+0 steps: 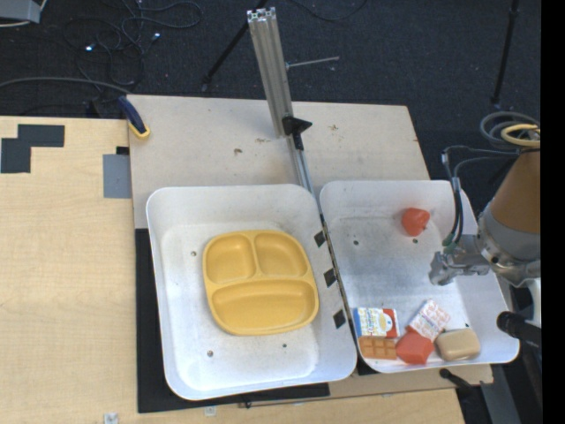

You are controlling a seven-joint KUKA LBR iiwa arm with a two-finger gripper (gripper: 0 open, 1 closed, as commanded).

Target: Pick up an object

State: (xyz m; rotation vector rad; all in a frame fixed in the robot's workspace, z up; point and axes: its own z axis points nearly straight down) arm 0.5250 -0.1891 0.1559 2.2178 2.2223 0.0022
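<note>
The right bin (pixel 380 263) holds a small red-orange object (pixel 415 221) near its far side. A cluster lies at its near edge: a white and orange carton (pixel 375 321), a waffle-like orange piece (pixel 378 347), a red piece (pixel 413 349), a small pink-white packet (pixel 430 318) and a tan bread-like block (pixel 457 344). My gripper (pixel 444 270) hangs over the right part of this bin, between the red-orange object and the cluster, with nothing visibly held.
The left bin (pixel 177 263) carries a yellow divided plate (pixel 259 281). An aluminium post (pixel 272 69) rises behind the bins. The arm's orange band (pixel 521 193) and grey wrist stand at the right bin's right edge.
</note>
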